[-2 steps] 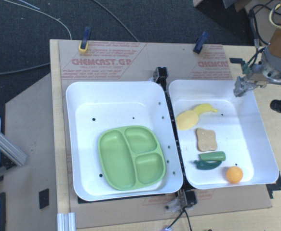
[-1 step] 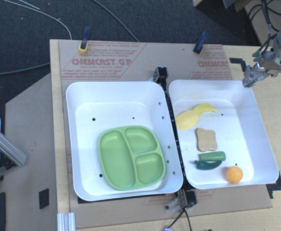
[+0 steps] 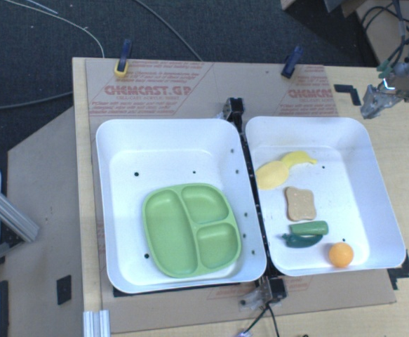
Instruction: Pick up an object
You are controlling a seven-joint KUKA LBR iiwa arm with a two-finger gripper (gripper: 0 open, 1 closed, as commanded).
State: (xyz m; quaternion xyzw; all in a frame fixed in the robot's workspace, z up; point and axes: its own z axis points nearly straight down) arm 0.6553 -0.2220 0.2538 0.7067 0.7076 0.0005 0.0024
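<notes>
A smooth orange ball lies nearest in the right bin, then a glossy green pepper, a tan toast slice and yellow pieces. The left bin holds a matte green divided tray. Both bins rest on brown board. The gripper hangs beyond the right bin; whether it is closed cannot be told.

My bench, brown board top, two white bins upon it: left bin, right bin touching beside it, clamps behind the left bin.
</notes>
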